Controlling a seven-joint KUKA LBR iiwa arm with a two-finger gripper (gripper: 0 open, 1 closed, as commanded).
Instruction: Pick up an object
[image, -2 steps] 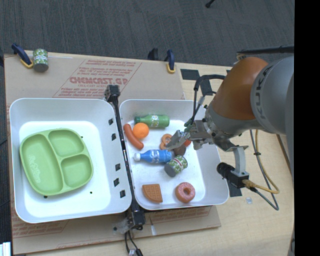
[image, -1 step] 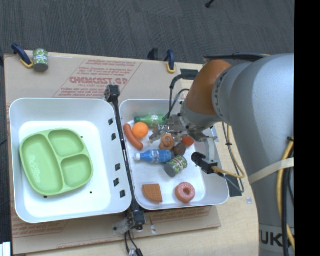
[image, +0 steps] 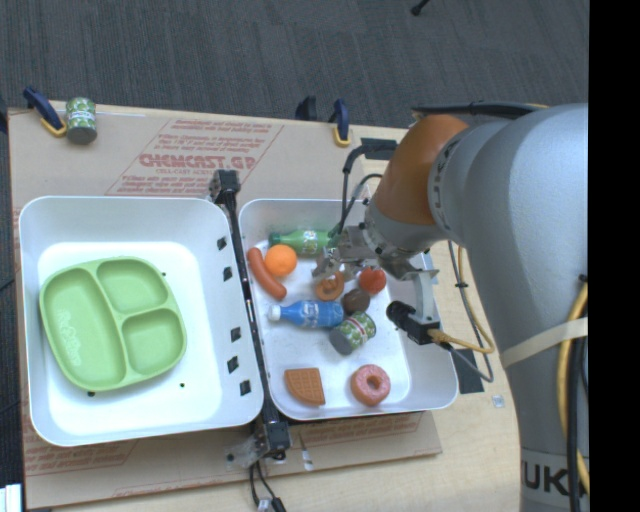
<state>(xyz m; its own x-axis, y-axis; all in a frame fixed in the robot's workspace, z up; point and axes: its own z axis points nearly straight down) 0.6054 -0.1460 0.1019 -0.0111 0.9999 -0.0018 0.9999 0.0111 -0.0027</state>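
Where toys lie, end effector (image: 335, 262).

Dark grey carpet floor (image: 200, 45); brown cardboard-topped bench (image: 150, 150), blue clamps (image: 42, 110).

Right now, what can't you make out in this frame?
- Gripper: fingers in clutter under the wrist; open or shut unclear.
- Green bottle: right end hidden by the gripper.
- Right bin: far right corner covered by the arm.
- Small can on the board's corner: label too small to read.
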